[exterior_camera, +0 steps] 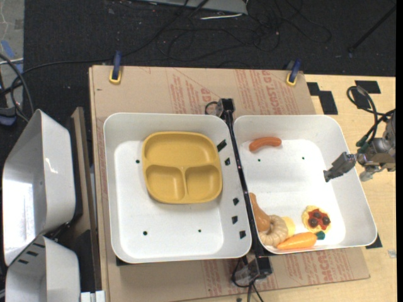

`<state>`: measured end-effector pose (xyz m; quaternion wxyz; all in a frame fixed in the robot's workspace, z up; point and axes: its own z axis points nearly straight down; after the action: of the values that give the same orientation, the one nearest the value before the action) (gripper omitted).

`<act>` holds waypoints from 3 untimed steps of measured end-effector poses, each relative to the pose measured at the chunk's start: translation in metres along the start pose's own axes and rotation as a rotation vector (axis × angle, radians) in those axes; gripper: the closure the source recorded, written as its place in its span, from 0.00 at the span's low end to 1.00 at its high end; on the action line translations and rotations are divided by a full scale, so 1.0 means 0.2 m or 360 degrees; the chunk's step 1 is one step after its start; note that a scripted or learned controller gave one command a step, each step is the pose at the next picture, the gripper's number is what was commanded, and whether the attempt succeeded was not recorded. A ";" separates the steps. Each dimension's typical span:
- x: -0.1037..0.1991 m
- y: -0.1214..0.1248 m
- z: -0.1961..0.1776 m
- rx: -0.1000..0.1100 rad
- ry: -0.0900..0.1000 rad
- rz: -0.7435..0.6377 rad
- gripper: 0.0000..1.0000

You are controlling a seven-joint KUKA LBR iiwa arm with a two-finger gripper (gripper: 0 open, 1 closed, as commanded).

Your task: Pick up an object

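From the fixed camera above the desk [283, 90], two shallow white bins sit side by side on a brown board. The left bin [126, 231] carries a yellow divided plate [182, 167], lying flat in its upper middle and well apart from everything else. The right bin [352, 231] holds the likely pickings: a sausage [265, 143] alone near the far wall, and a cluster along the near edge — a chicken drumstick [258, 211] against the divider, a curled shrimp [274, 227] touching it, an orange carrot [297, 240] lying flat just beside that, and a small pizza slice [316, 218] a little to the right.

The tool [340, 165] comes in from the right at the end of the arm, over the right bin's right-hand side, level with the middle of the bin. Only one dark finger shows plainly (the rest blurs into the wrist), so I cannot tell how wide it stands; nothing is visible between its tips, and I judge it has no hold on anything.

The pick looks not yet begun. The pizza slice lies nearest, below the tool; the sausage, standing clear of its neighbours, would likely be the cleaner grasp — the crowded near corner risks nudging several items at once.
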<state>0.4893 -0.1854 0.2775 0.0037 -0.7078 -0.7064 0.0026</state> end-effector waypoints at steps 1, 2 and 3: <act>0.00 0.01 -0.02 -0.0014 -0.0004 -0.0004 0.00; 0.03 0.01 0.20 -0.0007 0.0000 -0.0002 0.00; 0.05 -0.03 0.50 -0.0004 0.0001 0.0001 0.00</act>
<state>0.4822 -0.1745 0.1772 0.0030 -0.7079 -0.7063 0.0015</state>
